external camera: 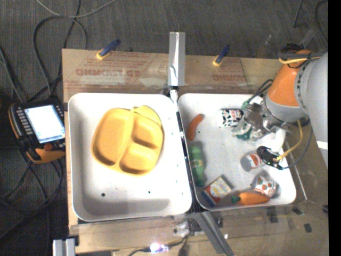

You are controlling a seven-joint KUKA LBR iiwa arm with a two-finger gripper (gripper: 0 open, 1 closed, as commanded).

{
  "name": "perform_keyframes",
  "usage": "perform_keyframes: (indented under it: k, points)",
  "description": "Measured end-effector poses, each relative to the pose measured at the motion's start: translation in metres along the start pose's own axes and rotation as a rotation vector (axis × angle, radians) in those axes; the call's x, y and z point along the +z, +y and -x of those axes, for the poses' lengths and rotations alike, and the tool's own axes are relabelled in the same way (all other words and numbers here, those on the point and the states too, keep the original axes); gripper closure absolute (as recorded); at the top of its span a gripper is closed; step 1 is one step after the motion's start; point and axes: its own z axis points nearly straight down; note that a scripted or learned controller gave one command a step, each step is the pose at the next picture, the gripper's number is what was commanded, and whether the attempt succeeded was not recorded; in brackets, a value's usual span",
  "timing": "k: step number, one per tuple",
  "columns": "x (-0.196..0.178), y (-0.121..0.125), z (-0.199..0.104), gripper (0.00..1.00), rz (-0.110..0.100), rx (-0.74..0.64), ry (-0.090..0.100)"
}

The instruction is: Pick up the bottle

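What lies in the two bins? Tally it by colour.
Yellow: 1, tray
Orange: 2, carrot, sausage
Green: 1, bottle
Red-and-white: 2, box, can
Black-and-white: 1, carton
Grey: 1, cup
Total: 8 clearly seen

Observed dark grey carpet (80,15) around a brown wooden bench (122,71). Noted black cables (48,23) trailing across the floor, two blue-and-yellow clamps (108,48) at the rear edge, a lit handheld pendant (40,124) alongside.
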Motion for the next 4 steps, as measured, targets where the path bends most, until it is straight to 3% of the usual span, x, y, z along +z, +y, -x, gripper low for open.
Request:
perform_keyframes:
  k: [1,2,3,4]
  points:
    - [-0.064,-0.028,-0.044,1.0,-0.009,0.034,-0.006]
    - [-0.109,-0.028,-0.022,1.0,-0.008,0.032,-0.006]
    - [-0.131,-0.049,-0.103,1.0,-0.009,0.096,-0.006]
    - [-0.084,-0.114,-0.148,1.0,-0.011,0.172,-0.008]
